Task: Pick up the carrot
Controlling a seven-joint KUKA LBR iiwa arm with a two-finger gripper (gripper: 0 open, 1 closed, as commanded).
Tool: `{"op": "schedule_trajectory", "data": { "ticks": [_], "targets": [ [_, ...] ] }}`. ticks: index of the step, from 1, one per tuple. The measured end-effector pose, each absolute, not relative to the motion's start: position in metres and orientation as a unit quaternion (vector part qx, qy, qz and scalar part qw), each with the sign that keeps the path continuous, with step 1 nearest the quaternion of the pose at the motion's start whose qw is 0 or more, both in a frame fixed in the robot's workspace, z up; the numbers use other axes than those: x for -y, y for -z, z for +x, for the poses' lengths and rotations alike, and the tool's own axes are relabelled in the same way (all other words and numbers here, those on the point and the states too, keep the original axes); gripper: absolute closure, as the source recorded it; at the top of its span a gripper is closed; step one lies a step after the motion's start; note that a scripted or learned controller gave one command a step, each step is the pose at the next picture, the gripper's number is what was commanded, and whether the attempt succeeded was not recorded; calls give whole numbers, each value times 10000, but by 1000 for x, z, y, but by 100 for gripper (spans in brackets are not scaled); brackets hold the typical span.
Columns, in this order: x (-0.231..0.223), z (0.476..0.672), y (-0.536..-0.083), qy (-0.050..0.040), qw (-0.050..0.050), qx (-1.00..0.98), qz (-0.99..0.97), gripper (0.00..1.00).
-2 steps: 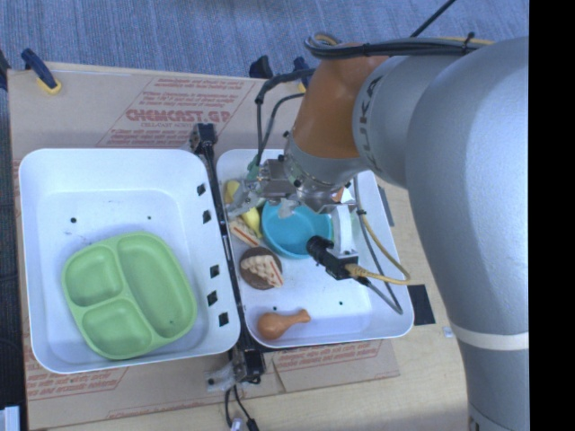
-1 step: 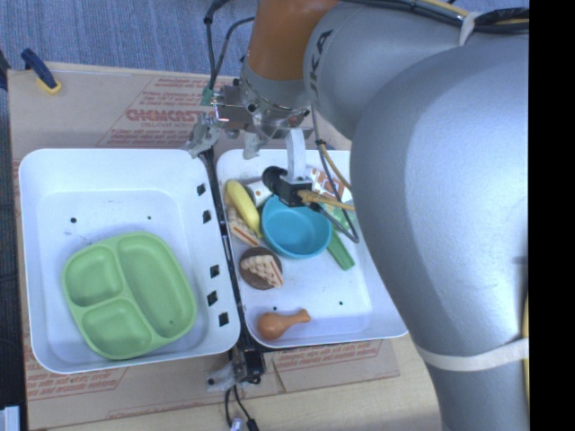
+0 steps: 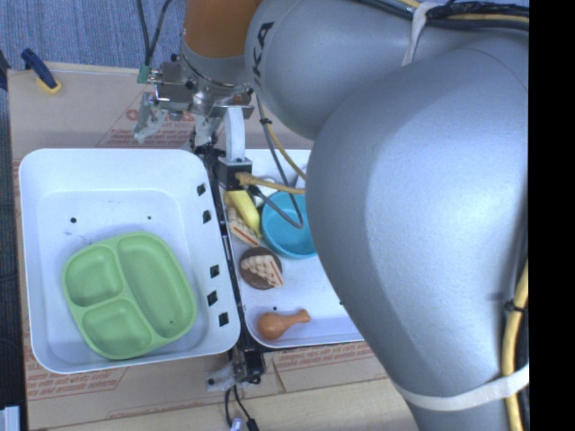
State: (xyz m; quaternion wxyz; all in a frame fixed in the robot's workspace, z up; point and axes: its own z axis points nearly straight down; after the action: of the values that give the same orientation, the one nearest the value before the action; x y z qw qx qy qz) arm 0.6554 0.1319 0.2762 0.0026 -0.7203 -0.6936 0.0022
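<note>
Arm (image 3: 422, 205) hides half right bin (image 3: 310, 294) | bowl (image 3: 286, 227) cut off | claw (image 3: 193, 119) unclear

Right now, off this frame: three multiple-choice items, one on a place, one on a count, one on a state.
1. Where is the green plate?
A. left bin
B. right bin
C. on the bench outside the bins

2. How many compartments does the green plate have?
A. two
B. three
C. five

3. How does the blue bowl stand?
A. upside down
B. upright, mouth up
C. stacked on the green plate

Answers:
1 A: it lies flat on the left bin's floor.
2 B: its ridges mark off three sections.
3 B: its hollow inside faces the camera, in the right bin, partly behind the arm.
</note>
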Motion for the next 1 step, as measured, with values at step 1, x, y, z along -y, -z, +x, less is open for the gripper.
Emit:
{"op": "schedule_trajectory", "data": {
  "ticks": [1],
  "targets": [
    [-149, 656, -450, 23, -31, 7030, -7112, 0]
  ]
}}
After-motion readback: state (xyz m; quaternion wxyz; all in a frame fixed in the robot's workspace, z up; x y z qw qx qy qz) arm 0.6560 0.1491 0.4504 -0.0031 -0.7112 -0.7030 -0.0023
